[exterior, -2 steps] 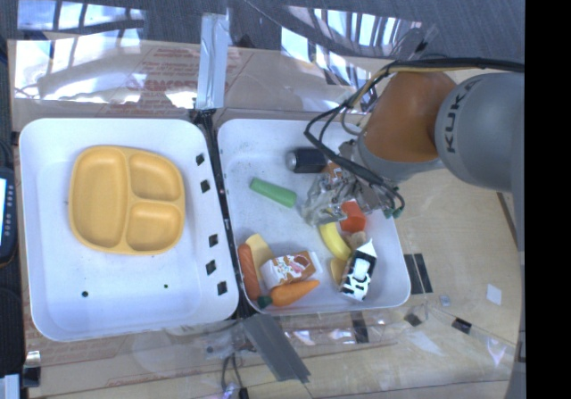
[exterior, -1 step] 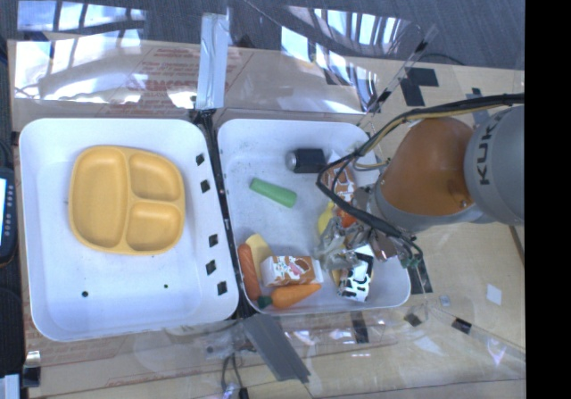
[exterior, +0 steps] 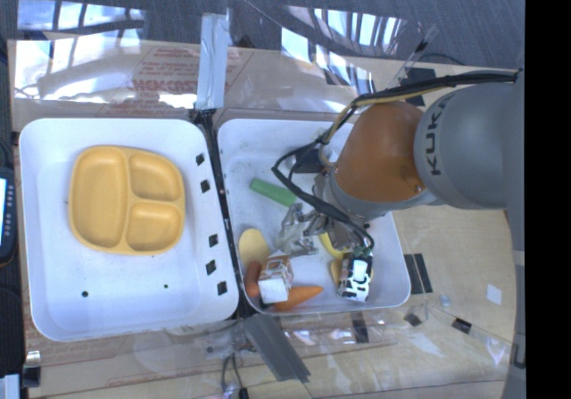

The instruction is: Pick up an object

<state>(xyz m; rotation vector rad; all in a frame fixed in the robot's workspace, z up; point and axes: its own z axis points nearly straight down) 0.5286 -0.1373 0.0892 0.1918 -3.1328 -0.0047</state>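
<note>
The gripper [exterior: 299,232] is lowered into the right bin [exterior: 239,143], maybe spread with nothing pinched, and toys [exterior: 277,281] at six o'clock must next be closed on.

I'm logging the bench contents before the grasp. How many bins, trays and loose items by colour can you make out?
White bins: 2
Yellow divided tray: 1
Green item: 1
Yellow items: 2
Orange carrot-like item: 1
Black-and-white item: 1
Total: 8
</note>
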